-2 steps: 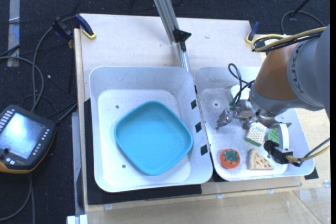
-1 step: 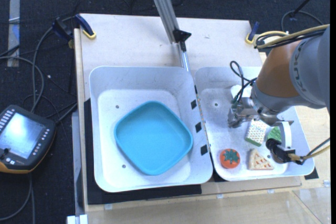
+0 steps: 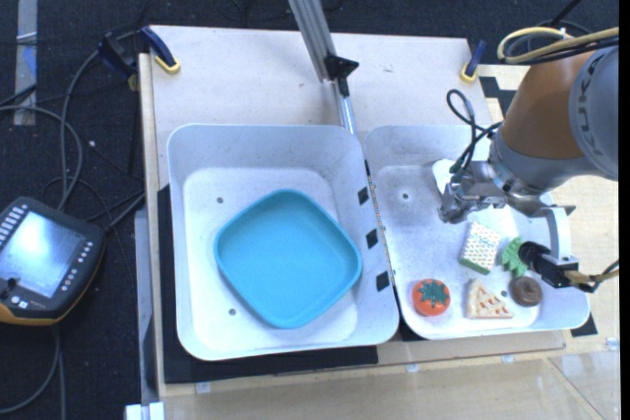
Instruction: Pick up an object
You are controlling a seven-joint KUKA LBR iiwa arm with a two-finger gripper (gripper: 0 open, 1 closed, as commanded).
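The gripper [image 3: 456, 208] hangs low over the middle of the right bin [image 3: 409, 174], reaching in from the right on the grey arm with its orange band. Just below and right of it lies a white block with green dots [image 3: 480, 246]. A green toy [image 3: 513, 257] sits beside that block. Along the bin's near edge lie a red tomato-like toy [image 3: 430, 296], a pizza-slice toy [image 3: 487, 301] and a brown round piece [image 3: 526, 291]. Nothing shows between the gripper's tips.
The left bin [image 3: 197, 162] holds a blue square plate [image 3: 285, 257]. A slanted metal pole [image 3: 307, 0] rises from the bench's far middle. Black clips [image 3: 372, 236] line the seam between the bins. A teach pendant [image 3: 44, 256] lies on the floor at left.
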